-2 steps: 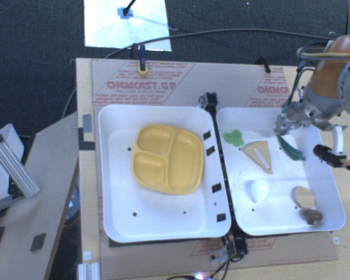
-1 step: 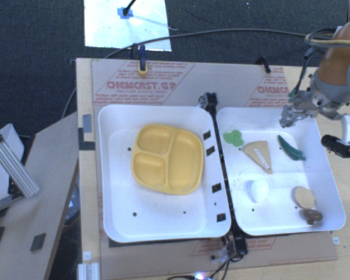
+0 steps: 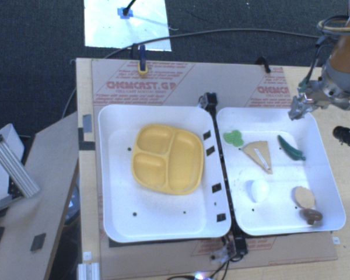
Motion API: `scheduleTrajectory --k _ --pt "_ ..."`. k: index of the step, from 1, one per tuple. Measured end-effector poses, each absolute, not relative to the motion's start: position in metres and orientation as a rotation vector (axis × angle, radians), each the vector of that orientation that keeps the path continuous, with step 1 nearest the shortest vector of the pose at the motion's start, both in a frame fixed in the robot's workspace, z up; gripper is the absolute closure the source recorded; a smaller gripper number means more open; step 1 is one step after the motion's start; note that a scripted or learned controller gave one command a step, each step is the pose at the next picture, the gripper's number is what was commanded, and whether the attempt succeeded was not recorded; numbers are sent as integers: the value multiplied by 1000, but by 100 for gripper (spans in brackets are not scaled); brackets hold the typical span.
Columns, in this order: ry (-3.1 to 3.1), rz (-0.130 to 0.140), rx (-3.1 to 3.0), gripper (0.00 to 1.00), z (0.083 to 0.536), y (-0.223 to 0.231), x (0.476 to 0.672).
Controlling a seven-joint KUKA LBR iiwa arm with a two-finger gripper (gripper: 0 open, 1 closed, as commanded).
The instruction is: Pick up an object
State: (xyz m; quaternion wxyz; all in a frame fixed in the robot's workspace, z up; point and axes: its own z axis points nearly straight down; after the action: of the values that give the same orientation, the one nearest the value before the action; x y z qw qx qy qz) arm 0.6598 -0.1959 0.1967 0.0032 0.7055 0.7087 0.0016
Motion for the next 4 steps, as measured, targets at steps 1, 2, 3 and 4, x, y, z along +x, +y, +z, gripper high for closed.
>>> scheduleTrajectory --k 1,2,3,4 --pt "2226 5 2210 100 220 -196 661" --pt "2231 1 2213 100 212 -150 647" --pt "2231 1 2213 100 204 -104 626" --pt "2233 2 2213 100 215 -54 598"
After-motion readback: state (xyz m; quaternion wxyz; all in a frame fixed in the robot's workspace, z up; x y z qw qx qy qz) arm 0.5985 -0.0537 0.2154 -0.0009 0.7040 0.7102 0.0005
